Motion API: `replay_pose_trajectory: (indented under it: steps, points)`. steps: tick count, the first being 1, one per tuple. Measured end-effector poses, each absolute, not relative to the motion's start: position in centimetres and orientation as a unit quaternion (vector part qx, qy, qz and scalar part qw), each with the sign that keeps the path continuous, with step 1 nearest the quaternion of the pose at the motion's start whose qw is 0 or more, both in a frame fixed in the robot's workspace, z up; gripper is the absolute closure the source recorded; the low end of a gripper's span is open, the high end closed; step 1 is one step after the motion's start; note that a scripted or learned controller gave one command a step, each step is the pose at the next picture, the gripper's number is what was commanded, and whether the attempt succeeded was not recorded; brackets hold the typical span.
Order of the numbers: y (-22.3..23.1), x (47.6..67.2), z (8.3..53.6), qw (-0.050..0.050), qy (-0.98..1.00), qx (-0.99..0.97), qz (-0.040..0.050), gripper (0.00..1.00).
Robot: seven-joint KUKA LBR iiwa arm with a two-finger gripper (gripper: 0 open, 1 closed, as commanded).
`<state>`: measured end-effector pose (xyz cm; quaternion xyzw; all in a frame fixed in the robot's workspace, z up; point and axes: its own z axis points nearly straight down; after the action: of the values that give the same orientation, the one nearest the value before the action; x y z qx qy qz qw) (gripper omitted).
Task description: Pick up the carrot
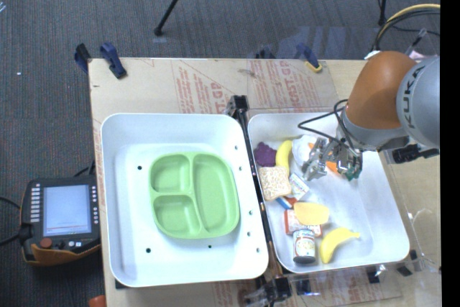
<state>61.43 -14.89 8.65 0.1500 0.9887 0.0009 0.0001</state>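
The carrot [331, 167] shows as a small orange sliver on the floor of the right bin [374, 216], in its upper middle, mostly covered by the gripper. My gripper [333, 163] hangs low over it, pointing down. Its two fingers [314, 160] stand spread to either side of the orange piece, so the gripper is open. Whether they touch the carrot is hidden from this slant.
Left of the gripper lie a small banana [284, 153], a purple item [265, 153], a speckled cracker [274, 182] and a white packet [298, 188]. Nearer the front are a yellow piece [311, 213], a jar [305, 246] and another banana [336, 241]. The left bin holds a green divided plate [194, 194].
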Motion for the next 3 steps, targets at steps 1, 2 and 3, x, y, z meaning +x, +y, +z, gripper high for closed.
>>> replay_pose_trajectory:
  steps: [1, 2, 3]
  points:
    - [-11.5, 60.9, 14.1, 0.002, 0.949, 0.315, 0.0006, 1.0]
    - [-13.9, 57.2, 9.7, 0.008, 0.976, 0.217, 0.0039, 1.0]
    - [-4.0, 56.3, 19.3, 0.006, 0.982, 0.187, 0.0032, 1.0]
